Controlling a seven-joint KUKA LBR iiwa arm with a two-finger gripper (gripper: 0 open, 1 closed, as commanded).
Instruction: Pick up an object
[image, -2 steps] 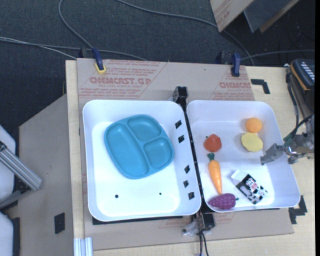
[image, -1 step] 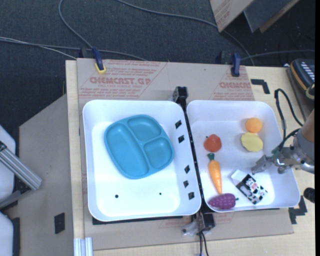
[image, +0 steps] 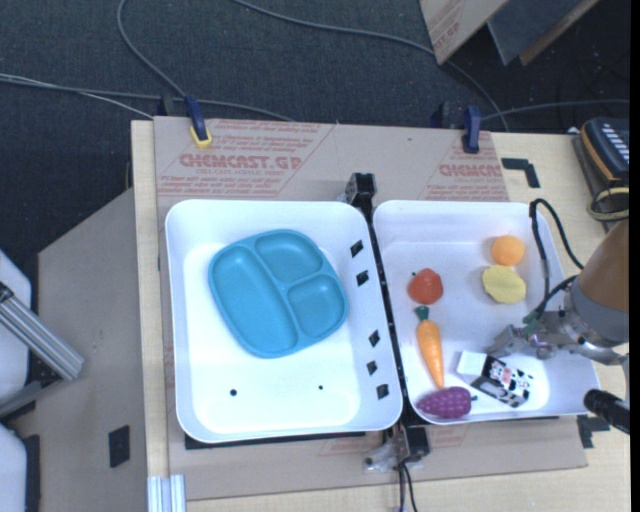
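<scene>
The right bin (image: 455, 225) holds several toy foods. A red tomato (image: 425, 286) lies left of centre, with an orange carrot (image: 430, 349) just below it and a purple bunch of grapes (image: 445, 403) at the front edge. An orange fruit (image: 507, 250) and a yellow lemon (image: 504, 285) sit toward the back right. My gripper (image: 495, 372) is low over the front right of this bin, right of the carrot and grapes and below the lemon. Nothing is visibly held in it.
The left bin (image: 200, 400) holds a blue divided plate (image: 277, 292) toward its back. A ridge with black clips (image: 375, 330) separates the two bins. The arm (image: 605, 295) comes in over the right bin's right wall.
</scene>
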